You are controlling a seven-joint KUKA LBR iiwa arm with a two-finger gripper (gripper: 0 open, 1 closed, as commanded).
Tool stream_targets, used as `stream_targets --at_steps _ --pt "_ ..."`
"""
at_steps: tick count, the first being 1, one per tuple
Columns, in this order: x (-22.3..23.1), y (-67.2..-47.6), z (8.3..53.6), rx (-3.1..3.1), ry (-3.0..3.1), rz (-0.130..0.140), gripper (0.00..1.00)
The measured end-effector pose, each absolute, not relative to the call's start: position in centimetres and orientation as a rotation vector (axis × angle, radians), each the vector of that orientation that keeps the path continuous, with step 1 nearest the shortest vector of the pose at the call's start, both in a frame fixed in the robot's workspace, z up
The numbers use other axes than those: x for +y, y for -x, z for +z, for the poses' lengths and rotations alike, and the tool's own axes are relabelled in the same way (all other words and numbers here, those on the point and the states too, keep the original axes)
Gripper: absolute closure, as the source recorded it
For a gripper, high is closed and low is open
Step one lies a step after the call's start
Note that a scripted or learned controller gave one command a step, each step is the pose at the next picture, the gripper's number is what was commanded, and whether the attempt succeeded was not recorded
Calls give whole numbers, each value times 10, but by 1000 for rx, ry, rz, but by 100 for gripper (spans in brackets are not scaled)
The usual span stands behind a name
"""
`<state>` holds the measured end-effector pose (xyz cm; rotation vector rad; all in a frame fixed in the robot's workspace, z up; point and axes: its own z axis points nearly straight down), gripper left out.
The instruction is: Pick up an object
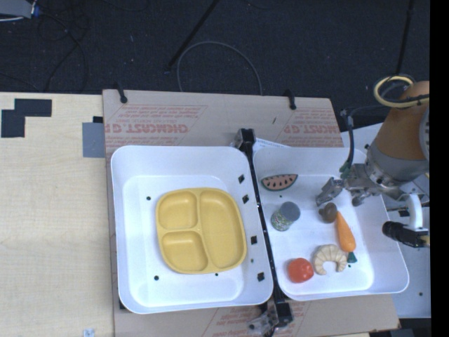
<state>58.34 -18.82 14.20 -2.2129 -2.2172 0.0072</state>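
**Approach phase: gripper low in right bin, nothing held**

We read this as pre-grasp. The two-finger gripper sits low over the right white bin, near that bin's right wall and toward its back half. Fingers are spread a moderate way, nothing between them.

Candidates, all in the right bin:
- small brown rounded lump, just below the fingertips, closest target
- orange toy carrot, touching or just beside the lump, pointing toward the front right corner
- tan croissant-shaped toy, near the front edge
- red toy tomato, front left corner
- grey round can-like piece, by the left wall
- watermelon slice toy, back left

Left white bin carries a yellow three-compartment tray; not relevant to the pick.

Arm pose: it comes in from the right, grey wrist and orange band above the bin's right edge, tool angled leftward and down.

Next move, our call: shift slightly toward the front, straddle the lump, descend, close. Risk: the carrot crowds one finger's path.
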Motion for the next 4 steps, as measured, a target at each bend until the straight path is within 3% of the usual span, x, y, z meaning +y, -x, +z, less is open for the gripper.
stream_targets --at_steps 1,2,3,4 --pt "-187 -582 87 -2216 2214 7 0" --pt "-188 -583 99 -2217 2216 5 100" --pt "-184 -591 145 -2223 2218 1 100" --pt "-189 -587 189 -2220 2223 1 100"
